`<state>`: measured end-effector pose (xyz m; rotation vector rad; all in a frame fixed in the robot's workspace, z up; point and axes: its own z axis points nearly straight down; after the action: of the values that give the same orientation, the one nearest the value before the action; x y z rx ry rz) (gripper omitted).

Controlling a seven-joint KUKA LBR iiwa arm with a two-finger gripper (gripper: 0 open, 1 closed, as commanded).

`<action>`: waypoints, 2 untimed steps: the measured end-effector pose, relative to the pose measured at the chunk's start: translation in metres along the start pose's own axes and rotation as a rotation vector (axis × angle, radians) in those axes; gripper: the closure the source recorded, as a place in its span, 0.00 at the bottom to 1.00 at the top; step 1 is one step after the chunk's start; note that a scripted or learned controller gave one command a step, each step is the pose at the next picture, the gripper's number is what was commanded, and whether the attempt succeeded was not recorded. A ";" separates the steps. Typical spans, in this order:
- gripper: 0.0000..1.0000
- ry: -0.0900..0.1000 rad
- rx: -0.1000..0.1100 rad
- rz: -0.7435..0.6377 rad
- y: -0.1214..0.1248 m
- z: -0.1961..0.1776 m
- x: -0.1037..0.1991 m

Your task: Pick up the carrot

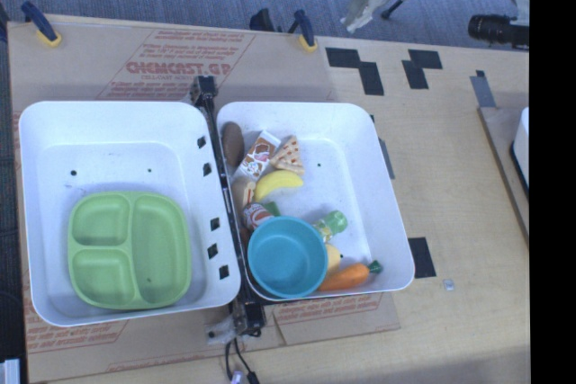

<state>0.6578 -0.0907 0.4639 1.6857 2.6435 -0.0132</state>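
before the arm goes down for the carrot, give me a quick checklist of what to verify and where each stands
1. Carrot located: ok, it lies at the near edge of the right bin, orange body with its green top pointing right.
2. Pincer above the carrot: not ok, it hangs beyond the far side of the bins, over the floor.
3. Pincer free of any load: ok, nothing sits between its fingers.
4. Room around the carrot: not ok, the blue bowl touches its left end and the bin wall runs close along it.
5. Carrot's top side uncovered: ok, nothing lies over it.
6. Left bin's green tray out of the way: ok.
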 end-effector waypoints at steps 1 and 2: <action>1.00 0.014 0.012 0.052 0.025 0.120 0.059; 1.00 0.008 0.001 0.433 0.052 0.059 0.115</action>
<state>0.6566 0.0353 0.4040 2.2180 2.2236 -0.0053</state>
